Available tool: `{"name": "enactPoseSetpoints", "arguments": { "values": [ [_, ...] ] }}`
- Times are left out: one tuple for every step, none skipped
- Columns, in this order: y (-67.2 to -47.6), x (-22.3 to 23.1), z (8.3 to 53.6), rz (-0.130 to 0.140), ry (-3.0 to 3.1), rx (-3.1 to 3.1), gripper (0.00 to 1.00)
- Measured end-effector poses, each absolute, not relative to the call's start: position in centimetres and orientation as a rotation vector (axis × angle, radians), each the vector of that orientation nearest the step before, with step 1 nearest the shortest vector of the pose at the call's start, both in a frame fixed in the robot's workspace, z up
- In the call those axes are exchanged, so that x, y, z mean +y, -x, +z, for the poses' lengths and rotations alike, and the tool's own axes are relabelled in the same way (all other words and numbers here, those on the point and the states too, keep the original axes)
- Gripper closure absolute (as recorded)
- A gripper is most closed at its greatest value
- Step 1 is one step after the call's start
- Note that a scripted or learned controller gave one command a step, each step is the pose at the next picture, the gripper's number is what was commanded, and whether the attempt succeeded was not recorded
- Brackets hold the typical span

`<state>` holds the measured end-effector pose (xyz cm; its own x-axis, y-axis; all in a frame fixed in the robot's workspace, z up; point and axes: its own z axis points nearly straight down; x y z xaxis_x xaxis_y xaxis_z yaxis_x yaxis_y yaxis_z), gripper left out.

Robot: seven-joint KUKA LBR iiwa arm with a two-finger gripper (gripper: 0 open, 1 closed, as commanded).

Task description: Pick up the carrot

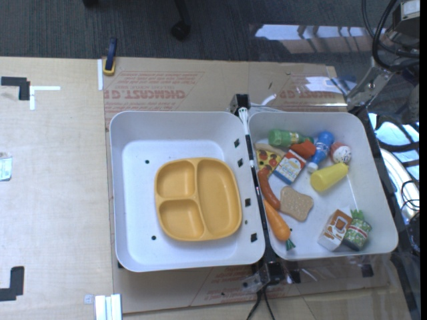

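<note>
Nearest, at the front of the right bin (381, 202): the carrot (277, 223), orange, lying close along the bin's left wall, green tip pointing to the near rim. Beside it to the right, well apart, a small orange-and-white carton (335, 231) touching a green-topped packet (359, 233).

Just behind the carrot, a slice of bread (296, 204), flat, and a red sausage (267, 187) running on from the carrot's thick end along the same wall. Further back, a yellow bottle (329, 177) on its side, a blue-and-white box (288, 168) and a pizza slice (268, 157). At the far side, a green bottle (287, 138), a blue bottle (322, 145) and a white-and-red ball (341, 154), crowded together.

In the left bin (130, 179), a yellow divided plate (198, 199), lying flat near the middle.

Under both bins, cardboard (153, 89) on the wooden bench (53, 199); at the bench's far edge, a yellow-and-blue clamp (109, 57).

Claw state: impossible to tell. Nothing touching the carrot.
</note>
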<state>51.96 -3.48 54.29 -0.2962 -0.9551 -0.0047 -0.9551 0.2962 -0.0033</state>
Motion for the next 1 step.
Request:
{"name": "enactPoseSetpoints", "arguments": {
  "values": [
    [-52.25, -3.46, 55.31, -0.002, 1.851, 2.521, 1.00]
  ]
}}
